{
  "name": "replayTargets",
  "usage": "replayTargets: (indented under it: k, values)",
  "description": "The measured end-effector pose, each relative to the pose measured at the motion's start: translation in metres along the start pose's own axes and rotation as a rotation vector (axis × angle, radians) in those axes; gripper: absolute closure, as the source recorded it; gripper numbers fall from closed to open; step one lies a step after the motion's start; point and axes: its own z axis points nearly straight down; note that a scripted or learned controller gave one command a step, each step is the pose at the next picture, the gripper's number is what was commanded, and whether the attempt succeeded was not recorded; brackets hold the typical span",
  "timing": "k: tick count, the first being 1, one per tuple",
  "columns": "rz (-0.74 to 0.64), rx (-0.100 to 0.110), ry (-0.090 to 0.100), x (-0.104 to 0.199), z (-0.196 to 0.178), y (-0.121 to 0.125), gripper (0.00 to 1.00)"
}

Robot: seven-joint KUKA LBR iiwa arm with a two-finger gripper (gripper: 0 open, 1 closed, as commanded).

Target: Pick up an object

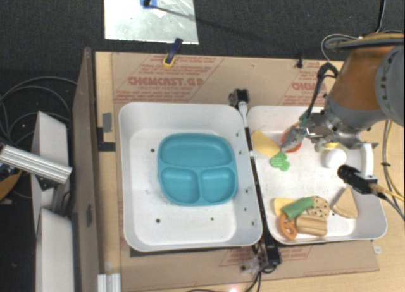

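The tool (299, 134) hangs low over the upper part of the right bin (311, 182). The arm's grey and orange bulk covers the bin's far right corner, and I cannot tell whether the tool is released or clenched. Right at its tip lies a small red-orange piece (292, 145), partly masked by the tool, so its shape is hard to read and no grip on it can be confirmed. Close on the left are a yellow wedge (266, 143) against the bin's inner wall and a small green piece (280, 163) just below it. A white rounded thing (333, 157) sits just beside the wrist on the other side. Well apart, along the near wall, a cluster crowds together: a long green piece (297, 208), a spotted biscuit (320, 206), a tan block (311, 225), an orange ring (288, 229) and a pale slice (345, 208). The left bin (142, 158) holds a teal divided plate (196, 167). Both bins rest on the cardboard-covered tabletop (190, 77).
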Motion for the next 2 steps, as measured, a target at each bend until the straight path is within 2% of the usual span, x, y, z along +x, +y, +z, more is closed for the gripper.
replayTargets:
  k: [1, 2]
  values:
    - [0.014, -0.005, -0.003, -0.021, 0.090, 0.023, 0.00]
    - [0.008, 0.000, -0.003, 0.002, 0.092, 0.004, 0.00]
